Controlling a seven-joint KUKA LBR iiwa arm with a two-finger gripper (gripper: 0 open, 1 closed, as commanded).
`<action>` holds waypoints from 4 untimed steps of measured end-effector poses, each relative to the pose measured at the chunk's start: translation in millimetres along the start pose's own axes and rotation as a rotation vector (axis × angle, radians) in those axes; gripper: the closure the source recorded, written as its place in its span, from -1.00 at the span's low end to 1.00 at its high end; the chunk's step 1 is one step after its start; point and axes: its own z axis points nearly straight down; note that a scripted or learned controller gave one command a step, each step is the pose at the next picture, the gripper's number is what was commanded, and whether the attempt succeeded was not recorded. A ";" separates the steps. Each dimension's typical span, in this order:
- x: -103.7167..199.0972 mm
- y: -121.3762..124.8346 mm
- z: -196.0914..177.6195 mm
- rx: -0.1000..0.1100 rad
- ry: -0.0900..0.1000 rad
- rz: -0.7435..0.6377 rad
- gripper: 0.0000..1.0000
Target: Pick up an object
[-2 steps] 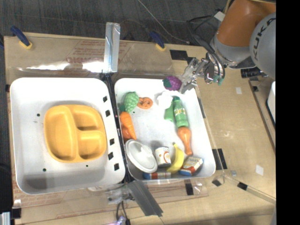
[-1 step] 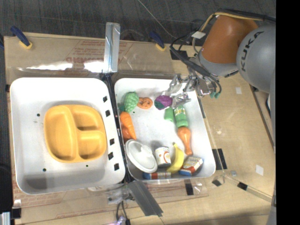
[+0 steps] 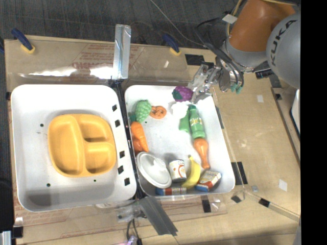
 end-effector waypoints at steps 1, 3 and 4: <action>8.5 -11.3 -27.9 0.000 0.000 -0.127 1.00; 158.4 -38.1 102.6 -0.001 0.005 -0.487 1.00; 136.4 13.8 16.4 0.000 -0.003 -0.517 1.00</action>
